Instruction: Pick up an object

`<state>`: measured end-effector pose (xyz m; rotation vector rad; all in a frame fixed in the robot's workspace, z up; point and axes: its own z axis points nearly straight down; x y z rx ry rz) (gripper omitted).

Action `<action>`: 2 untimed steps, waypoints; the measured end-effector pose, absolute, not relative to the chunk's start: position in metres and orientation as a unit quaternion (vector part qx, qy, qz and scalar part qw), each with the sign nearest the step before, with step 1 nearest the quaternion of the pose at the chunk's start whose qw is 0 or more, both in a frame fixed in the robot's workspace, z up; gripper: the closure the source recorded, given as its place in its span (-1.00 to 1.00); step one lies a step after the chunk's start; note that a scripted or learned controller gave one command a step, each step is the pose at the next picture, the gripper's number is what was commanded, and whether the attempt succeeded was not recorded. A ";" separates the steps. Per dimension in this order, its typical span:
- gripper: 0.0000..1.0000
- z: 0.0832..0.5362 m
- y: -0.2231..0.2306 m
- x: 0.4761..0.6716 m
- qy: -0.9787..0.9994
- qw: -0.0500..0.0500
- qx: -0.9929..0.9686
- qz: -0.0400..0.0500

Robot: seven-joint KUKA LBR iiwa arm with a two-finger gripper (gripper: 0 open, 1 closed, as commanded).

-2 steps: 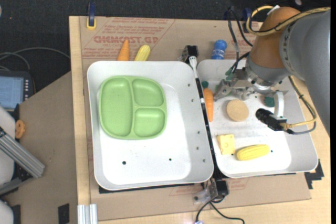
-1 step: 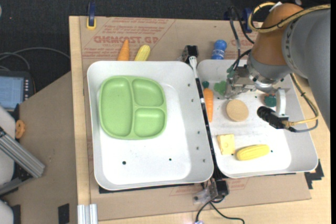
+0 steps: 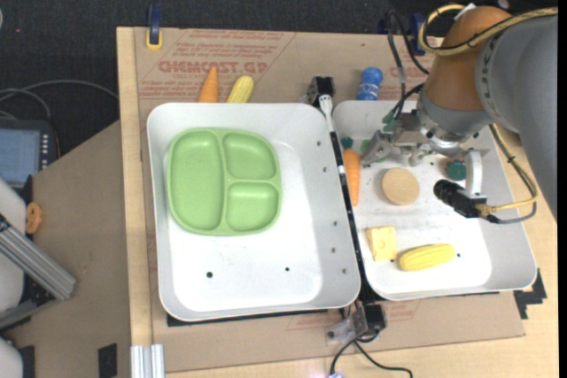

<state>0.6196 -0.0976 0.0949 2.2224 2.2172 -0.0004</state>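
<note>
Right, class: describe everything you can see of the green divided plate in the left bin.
The green divided plate is a pale green, rounded rectangle that looks like matte plastic. It has three compartments: one long one on its left and two smaller ones stacked on its right. It lies flat, right way up, in the upper left part of the left bin, with nothing in it and nothing else touching it.

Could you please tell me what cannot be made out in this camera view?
- Gripper: its fingers are lost in clutter under the wrist, so their state is unclear.
- Far end of the right bin: covered by the arm.
- Carrot: lies on the divider, partly behind the rim.
- Blue item behind the bins: too small to identify.
</note>
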 end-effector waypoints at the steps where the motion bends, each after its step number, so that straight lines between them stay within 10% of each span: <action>1: 1.00 0.106 -0.098 0.620 0.706 0.002 0.708 0.001; 2: -1.00 0.105 -0.098 0.620 0.706 0.002 0.708 0.000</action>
